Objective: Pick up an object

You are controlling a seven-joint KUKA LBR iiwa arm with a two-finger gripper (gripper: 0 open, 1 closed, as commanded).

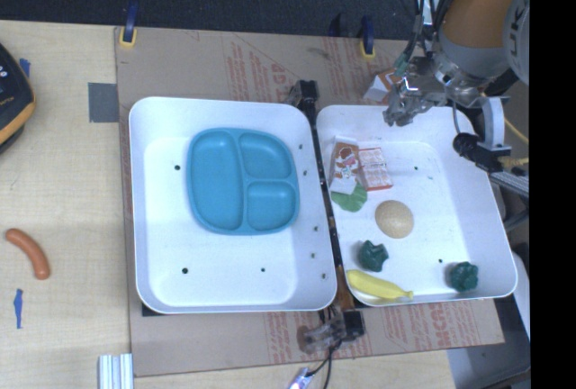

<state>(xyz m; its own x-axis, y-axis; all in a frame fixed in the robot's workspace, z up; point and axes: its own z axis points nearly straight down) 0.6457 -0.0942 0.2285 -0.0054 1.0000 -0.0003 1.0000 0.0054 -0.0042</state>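
The right bin [468, 189] holds a red-and-white packet [360, 166] with a green leafy piece [349, 197] at its lower edge, a tan round bun [393, 218], a dark green piece [373, 255], a yellow banana [378, 287] and another dark green piece [463, 275]. My gripper [400, 113] hangs above the bin's far edge, up and right of the packet, apart from every object. Nothing shows between its fingers.
The left bin [153, 198] bears a blue divided plate [243, 179]. An orange sausage [29, 252] lies on the bench at far left, with a black-and-yellow device [11, 99] above it. Clamps [129, 27] pin the cardboard's far edge.
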